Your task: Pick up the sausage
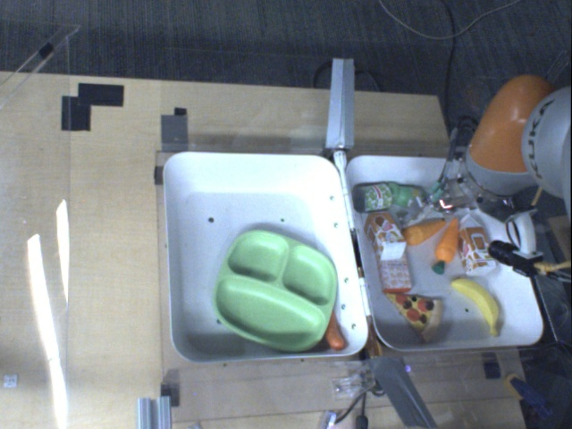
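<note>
A small reddish-brown sausage lies in the left bin at its front right corner, partly tucked under the edge of the green divided plate. My gripper hangs over the back of the right bin, just above the carrots, far to the right of the sausage. The grey arm with its orange band reaches in from the right.
The right bin holds a green packet, two carrots, small boxes, a snack packet, a pizza slice and a banana. A metal divider stands between the bins at the back.
</note>
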